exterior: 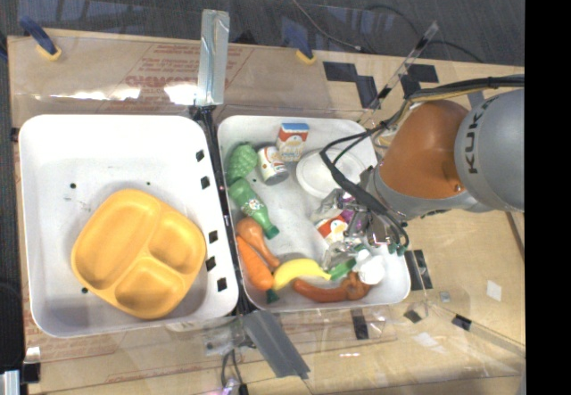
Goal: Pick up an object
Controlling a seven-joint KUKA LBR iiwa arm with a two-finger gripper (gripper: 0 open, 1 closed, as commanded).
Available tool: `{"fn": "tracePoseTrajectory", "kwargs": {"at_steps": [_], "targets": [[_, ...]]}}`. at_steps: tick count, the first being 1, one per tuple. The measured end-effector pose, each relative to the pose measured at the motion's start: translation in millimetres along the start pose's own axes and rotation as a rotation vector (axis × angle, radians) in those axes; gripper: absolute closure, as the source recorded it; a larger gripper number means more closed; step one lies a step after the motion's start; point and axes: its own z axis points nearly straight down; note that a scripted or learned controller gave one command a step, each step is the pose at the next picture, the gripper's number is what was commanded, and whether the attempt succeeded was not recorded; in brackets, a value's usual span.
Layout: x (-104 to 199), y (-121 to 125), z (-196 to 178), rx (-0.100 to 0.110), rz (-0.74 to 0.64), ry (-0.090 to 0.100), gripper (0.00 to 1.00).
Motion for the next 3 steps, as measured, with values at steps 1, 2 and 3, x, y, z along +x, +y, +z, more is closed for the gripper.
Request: {"fn": "tracePoseTrajectory", "kwargs": {"at_steps": [1, 2, 3], "targets": [[-4.6, 3.4, 0.2, 0.001, 0.029, -0.002, 0.00], [11.5, 20.4, 1.1, 0.000, 0.071, 0.003, 0.00], [39.0, -2.7, -1.0, 0.002, -0.028, -0.007, 0.00]]}}
